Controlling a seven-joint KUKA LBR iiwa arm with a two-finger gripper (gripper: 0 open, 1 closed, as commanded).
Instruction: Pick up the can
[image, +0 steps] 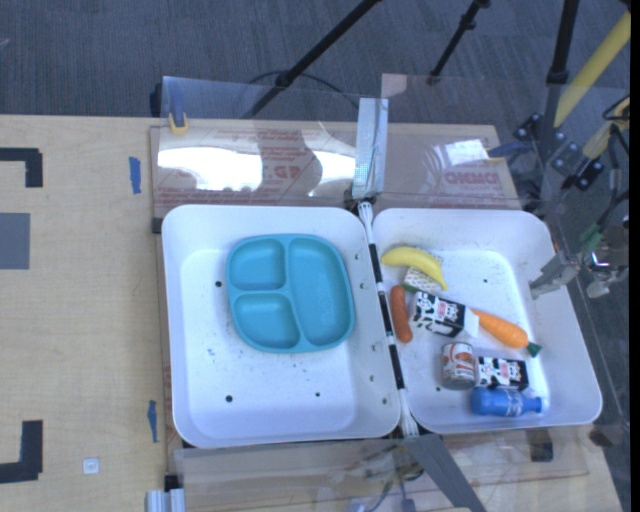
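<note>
A fixed overhead view looks down at a slant on a pale wooden worktop (80, 300) carrying two shallow white bins side by side.

The left bin (190, 400) holds a turquoise plate (290, 292) with three compartments.

The right bin (570, 340) holds a small jumble of items. At its right rim, partly blurred against dark equipment, sits the robot's end effector (565, 272). Whether it is spread or pressed together cannot be told at this size. Nothing visible is in its grasp.

The can (459, 364), silver with reddish label marks, lies below and to the left of the end effector, well apart from it. Directly beside the can, on the side nearer the end effector, is a black-and-white carton (501, 373). Just below that carton lies a blue bottle (506, 403). Between the can and the end effector lies an orange carrot (503, 330). A second black-and-white carton (437, 316) sits just above the can, with a red sausage-shaped item (401, 313) to its left and a yellow banana (416, 262) further up.

Judging from this layout, the task looks to be at the approach step, with the pick not yet made. The next move likely calls for travelling over the carrot, lining up above the can, then descending without catching the neighbouring carton.
</note>
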